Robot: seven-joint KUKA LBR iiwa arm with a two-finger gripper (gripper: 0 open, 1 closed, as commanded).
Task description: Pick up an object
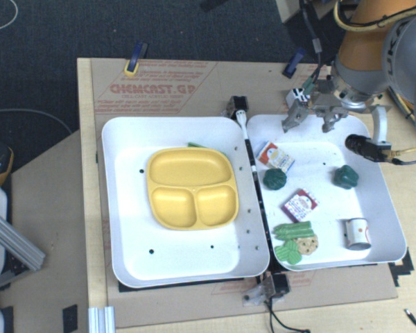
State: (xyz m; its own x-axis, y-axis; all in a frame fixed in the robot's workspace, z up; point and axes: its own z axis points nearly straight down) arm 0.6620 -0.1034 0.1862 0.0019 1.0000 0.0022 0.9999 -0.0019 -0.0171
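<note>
End effector [311,121] open over far edge of right bin [381,207], nothing in it.

Arm [374,33] comes in from upper right w/ orange band above wrist; two fingers spread apart, tips just above bin's far rim, no object btwn them. Right bin holds: red/white packet [276,156] near far-left corner, dark green round piece [274,180] just below it, second dark green piece [345,177] toward right side, maroon packet [299,205] mid-bin, green item [292,230] touching a cookie-like piece [305,243] at near edge, small silver can [357,232] on its side near right corner. Left bin [125,207] carries yellow divided tray [192,186], centred. Bench [97,89] has clamps at far edge.
</note>
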